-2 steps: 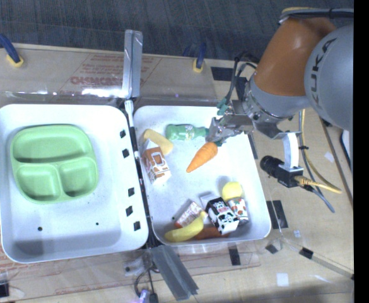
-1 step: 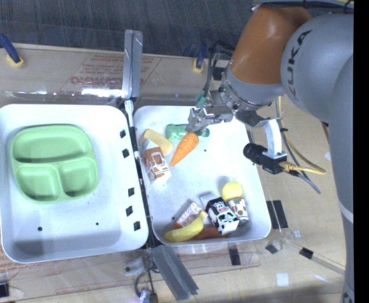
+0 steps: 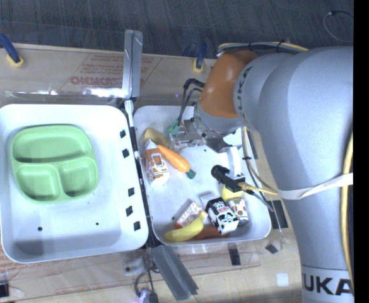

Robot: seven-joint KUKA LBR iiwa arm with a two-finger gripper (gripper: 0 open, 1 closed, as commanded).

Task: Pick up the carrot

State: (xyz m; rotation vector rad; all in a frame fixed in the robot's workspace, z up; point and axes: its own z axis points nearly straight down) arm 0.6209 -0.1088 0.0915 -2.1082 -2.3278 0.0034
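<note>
The carrot (image 3: pixel 173 158) is orange with a small green tip and lies at a slant in the upper left part of the right bin (image 3: pixel 260 229). My gripper (image 3: pixel 183 135) hangs just above and behind the carrot's upper end, close to the bin's back wall. The view shows nothing held in it. The arm's grey body and orange band cover the back right of this bin.
A small orange-and-white carton (image 3: pixel 156 166) lies against the carrot's left side, with a yellow piece (image 3: pixel 151 135) behind it. A banana (image 3: pixel 184 233), a small packet (image 3: pixel 188 213) and a cow-patterned box (image 3: pixel 227 214) lie at the front. The left bin (image 3: pixel 20 245) holds a green divided plate (image 3: pixel 53 161).
</note>
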